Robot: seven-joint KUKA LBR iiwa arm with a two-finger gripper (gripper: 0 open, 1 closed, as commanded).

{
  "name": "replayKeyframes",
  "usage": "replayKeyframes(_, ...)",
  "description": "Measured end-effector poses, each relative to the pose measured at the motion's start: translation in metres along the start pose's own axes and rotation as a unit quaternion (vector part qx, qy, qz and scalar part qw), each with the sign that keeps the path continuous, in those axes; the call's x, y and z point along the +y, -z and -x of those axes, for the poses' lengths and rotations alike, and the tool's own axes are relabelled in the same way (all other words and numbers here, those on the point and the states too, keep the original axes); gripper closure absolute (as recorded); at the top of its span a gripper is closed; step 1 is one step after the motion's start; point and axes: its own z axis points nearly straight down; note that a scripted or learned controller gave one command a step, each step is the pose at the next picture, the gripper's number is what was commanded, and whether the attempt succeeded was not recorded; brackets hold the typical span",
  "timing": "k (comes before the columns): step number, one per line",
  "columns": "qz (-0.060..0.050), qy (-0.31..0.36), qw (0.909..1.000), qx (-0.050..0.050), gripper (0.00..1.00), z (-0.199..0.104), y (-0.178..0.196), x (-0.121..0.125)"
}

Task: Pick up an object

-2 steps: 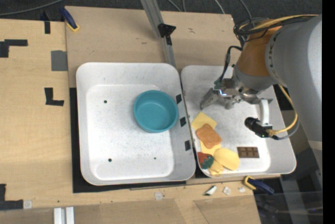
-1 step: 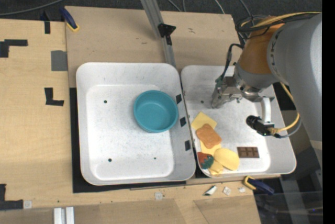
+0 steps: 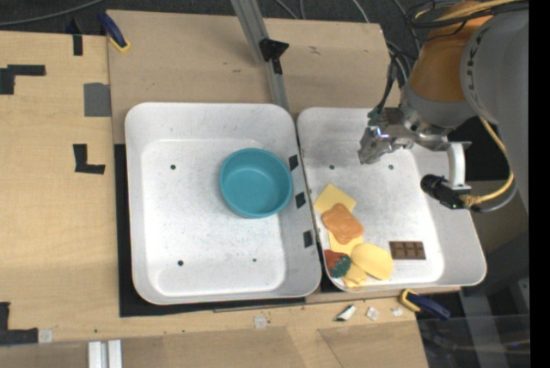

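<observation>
My gripper [image 3: 371,149] hangs over the back half of the right bin [image 3: 447,272], above bare bin floor, with nothing seen between its fingers. A cluster of toy food lies toward the bin's front left: a yellow square slice [image 3: 333,199], an orange piece [image 3: 344,225], a yellow rounded piece [image 3: 372,260] and small red and green bits [image 3: 337,262]. A brown chocolate bar [image 3: 407,250] lies to their right. All of these sit well in front of the gripper.
The left bin [image 3: 163,186] holds a blue bowl [image 3: 254,182] near its right side. A slanted grey metal post [image 3: 249,14] rises behind the bins. Blue clamps [image 3: 114,31] sit at the bench's back left and front right [image 3: 424,303].
</observation>
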Motion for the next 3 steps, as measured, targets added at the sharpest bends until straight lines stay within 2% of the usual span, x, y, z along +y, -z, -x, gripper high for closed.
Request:
replayKeyframes(2,-0.001,0.0,1.0,0.0,1.0,-0.004,0.083,0.0)
replayKeyframes(3,-0.004,0.002,1.0,0.001,1.0,-0.061,0.076,-0.023)
